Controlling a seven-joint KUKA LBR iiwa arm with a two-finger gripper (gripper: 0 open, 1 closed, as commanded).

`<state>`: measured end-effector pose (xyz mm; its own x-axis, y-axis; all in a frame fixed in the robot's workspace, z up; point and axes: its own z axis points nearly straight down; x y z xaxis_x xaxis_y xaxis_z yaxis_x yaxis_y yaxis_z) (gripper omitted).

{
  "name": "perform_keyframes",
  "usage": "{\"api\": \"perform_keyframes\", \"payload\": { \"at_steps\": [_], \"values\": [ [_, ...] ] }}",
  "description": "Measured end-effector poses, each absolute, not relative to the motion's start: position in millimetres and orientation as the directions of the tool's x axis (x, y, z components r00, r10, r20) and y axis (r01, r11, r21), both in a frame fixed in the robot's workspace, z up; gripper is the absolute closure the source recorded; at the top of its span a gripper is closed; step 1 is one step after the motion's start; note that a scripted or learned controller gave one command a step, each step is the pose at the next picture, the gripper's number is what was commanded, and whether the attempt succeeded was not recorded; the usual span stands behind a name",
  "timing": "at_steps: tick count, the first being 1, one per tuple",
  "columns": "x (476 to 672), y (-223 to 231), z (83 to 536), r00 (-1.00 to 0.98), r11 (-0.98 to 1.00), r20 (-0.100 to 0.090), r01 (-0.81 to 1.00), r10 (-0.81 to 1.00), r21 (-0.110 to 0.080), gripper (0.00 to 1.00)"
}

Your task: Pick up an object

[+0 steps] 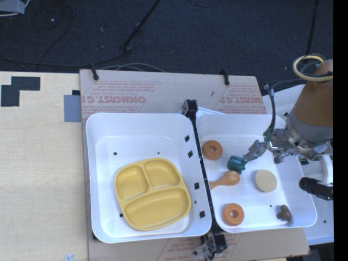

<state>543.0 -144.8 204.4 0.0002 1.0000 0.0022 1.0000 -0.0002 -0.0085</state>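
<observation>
In the right bin [307, 222], a small brown lump [284, 213] and an orange ring [233, 214] are lying nearest the camera, with a cream disc [266, 180] and a tan spoon-shaped piece [225, 180] sitting just beyond them. Farther back, the gripper [244, 161] is reaching in from the right and touching a teal object [236, 163], though whether it is clamping the object cannot be told, while a second orange ring [212, 150] is resting near the divider. A yellow divided tray [152, 193] is occupying the left bin [103, 145], and cardboard [163, 94] behind both bins is showing upside-down red lettering too faint to read with confidence.
</observation>
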Motion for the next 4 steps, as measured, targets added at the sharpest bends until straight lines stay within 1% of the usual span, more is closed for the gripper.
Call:
{"api": "perform_keyframes", "payload": {
  "at_steps": [1, 2, 3, 4],
  "values": [
    [539.7, -142.8, 160.6, 0.0, 0.0, 0.003, 1.0, 1.0, -0.008, 0.0],
    [536.0, -139.2, 106.4, 0.0, 0.0, 0.005, 1.0, 1.0, 0.006, 0.0],
    [538.2, -140.6, 120.5, 0.003, -0.003, 0.003, 1.0, 1.0, 0.013, 1.0],
    [541.0, -147.9, 165.3, -0.001, 0.001, -0.001, 1.0, 1.0, 0.001, 1.0]
  ]
}}
